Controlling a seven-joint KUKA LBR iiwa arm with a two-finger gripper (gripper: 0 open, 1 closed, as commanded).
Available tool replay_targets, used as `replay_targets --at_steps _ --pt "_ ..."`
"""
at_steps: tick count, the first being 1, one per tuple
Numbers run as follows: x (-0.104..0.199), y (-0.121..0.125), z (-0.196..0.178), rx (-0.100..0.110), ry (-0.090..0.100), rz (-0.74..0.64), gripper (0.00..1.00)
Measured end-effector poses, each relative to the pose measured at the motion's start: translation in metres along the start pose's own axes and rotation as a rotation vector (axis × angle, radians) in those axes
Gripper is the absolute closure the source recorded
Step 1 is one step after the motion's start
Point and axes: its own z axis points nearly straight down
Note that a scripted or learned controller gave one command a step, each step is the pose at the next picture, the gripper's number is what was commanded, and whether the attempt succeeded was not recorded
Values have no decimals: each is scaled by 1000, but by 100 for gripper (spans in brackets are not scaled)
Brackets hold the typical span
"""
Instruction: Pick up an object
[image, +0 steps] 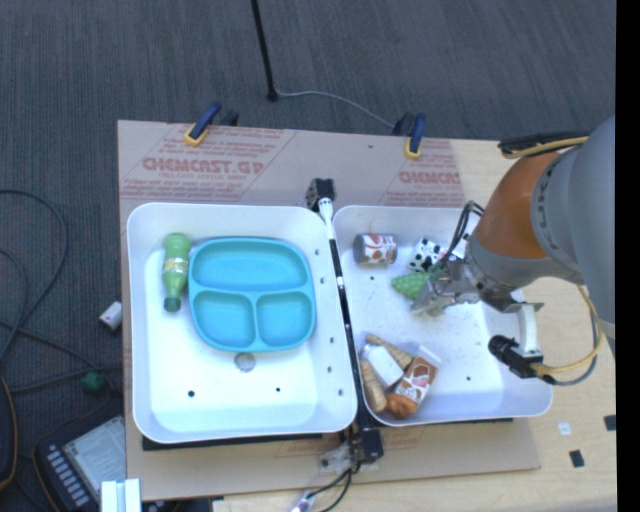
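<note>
Gripper (432, 296) sits low in the right bin (520, 405), right on a green leafy toy (409, 285), and whether it is parted or closed on that toy I cannot tell from up here, because the wrist hides the business end. Sweeping from the left: the left bin (150, 330) carries a green bottle (175, 270) lying beside a blue divided tray (252, 305), well away from the action. Across the divider, a small can (376, 248) lies on its side near the top, and a heap of packets (398, 374) crowds the near corner. Just above the green toy, a black-and-white piece (428, 252) sits close. That is the danger, I think: a soft, flat target can slide out on the lift, and the neighbour so near could get nudged or pinched along with it. Any sideways drift risks scraping the bin floor and coming up with nothing.
</note>
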Motion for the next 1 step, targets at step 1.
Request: replay_targets --at_steps 1 --pt "0 0 1 -1 -2 0 0"
